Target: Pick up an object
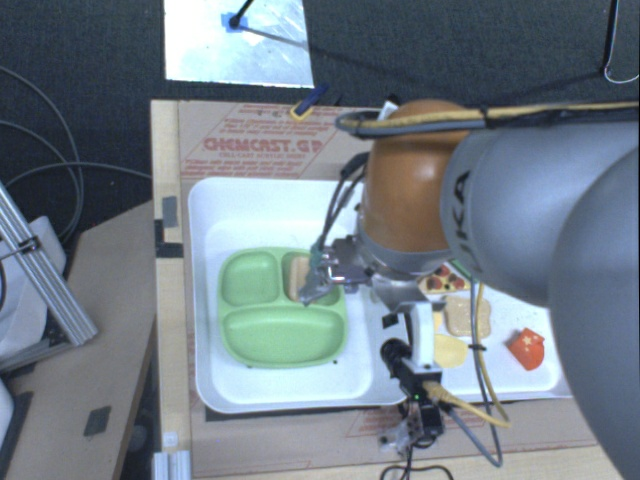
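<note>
A green divided plate (270, 313) lies in the left white bin (230, 218). A tan object (297, 276) sits in its upper right compartment. My gripper (318, 278) hangs over that compartment's right edge, just beside the tan object, under the orange band (410, 188) of the arm. In the right bin (520, 393) lie a red strawberry-like toy (526, 347), a yellow slice (452, 351), a tan bread-like piece (465, 318) and a white piece with red spots (440, 283).
The grey arm (560, 228) covers most of the right bin. Cables (450, 413) hang over the front rim between the bins. A cardboard sheet (260, 143) lies behind the left bin, and an aluminium frame (45, 288) stands at the far left.
</note>
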`<state>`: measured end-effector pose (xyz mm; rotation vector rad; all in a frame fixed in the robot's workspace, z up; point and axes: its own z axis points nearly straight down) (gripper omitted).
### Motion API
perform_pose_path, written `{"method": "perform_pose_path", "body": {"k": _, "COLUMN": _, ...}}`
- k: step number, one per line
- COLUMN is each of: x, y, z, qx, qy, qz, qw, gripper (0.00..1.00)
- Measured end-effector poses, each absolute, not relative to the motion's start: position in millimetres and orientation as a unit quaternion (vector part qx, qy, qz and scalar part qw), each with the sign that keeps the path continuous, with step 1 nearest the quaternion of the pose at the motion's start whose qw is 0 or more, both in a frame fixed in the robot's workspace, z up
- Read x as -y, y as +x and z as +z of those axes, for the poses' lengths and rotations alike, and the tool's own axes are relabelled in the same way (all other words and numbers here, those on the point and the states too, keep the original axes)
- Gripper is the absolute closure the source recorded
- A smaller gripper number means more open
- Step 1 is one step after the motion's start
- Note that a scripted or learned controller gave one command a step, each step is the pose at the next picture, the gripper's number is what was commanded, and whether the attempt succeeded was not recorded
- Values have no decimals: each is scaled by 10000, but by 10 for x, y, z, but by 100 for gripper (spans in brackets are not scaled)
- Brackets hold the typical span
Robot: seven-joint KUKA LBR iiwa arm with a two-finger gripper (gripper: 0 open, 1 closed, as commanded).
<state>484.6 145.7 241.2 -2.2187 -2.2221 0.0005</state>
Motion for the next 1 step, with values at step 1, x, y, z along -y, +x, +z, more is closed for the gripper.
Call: {"method": "perform_pose_path", "body": {"k": 1, "x": -1458, "y": 4876, "z": 2511, "qx": 7089, "qy": -7053, "qz": -13, "qw": -5, "gripper": 100}}
